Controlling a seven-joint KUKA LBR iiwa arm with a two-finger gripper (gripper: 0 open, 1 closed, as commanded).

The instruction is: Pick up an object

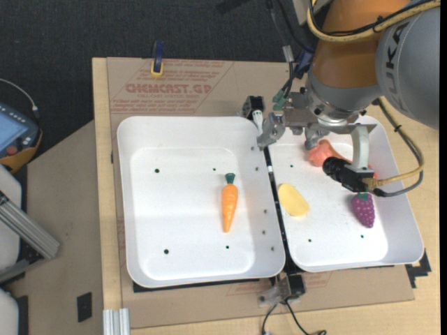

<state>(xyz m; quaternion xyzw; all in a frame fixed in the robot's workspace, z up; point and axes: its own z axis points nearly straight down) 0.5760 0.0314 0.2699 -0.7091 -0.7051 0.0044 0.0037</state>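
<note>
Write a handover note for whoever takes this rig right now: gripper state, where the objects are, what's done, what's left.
Gripper: low over the back of the right bin; whether it is open or shut cannot be made out, and nothing shows as held.
Objects: carrot lies in the left bin, near its right side. Yellow piece lies in the right bin by the divider. Purple grapes sit toward that bin's right side. Pink piece sits at the back, just under the gripper, partly hidden.
Done: arm is positioned over the right bin.
Left: grasp and lift one object; the pink piece looks nearest.
</note>
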